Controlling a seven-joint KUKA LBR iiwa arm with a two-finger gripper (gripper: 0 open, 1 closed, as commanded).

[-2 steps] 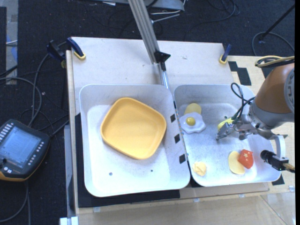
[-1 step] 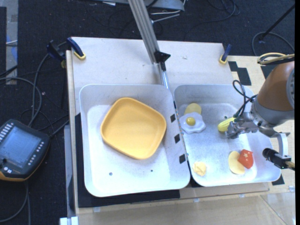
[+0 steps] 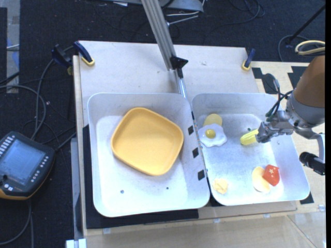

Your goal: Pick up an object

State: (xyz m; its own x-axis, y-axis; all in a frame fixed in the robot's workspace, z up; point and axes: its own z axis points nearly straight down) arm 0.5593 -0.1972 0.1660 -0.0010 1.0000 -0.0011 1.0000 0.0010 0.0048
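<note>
Camera view has the two-finger gripper point(image 3: 262, 134) pinching a small yellow plastic piece point(image 3: 249, 137), so lift straight, slowly.

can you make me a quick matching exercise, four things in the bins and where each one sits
Things:
1. yellow plate
2. fried egg toy
3. small yellow piece
4. red and cream piece

Places:
A. right bin, near its front right corner
B. left bin, filling its middle
C. right bin, at the tip of the gripper
D. right bin, close to the divide between the bins

Pairs: 1-B, 2-D, 3-C, 4-A
</note>
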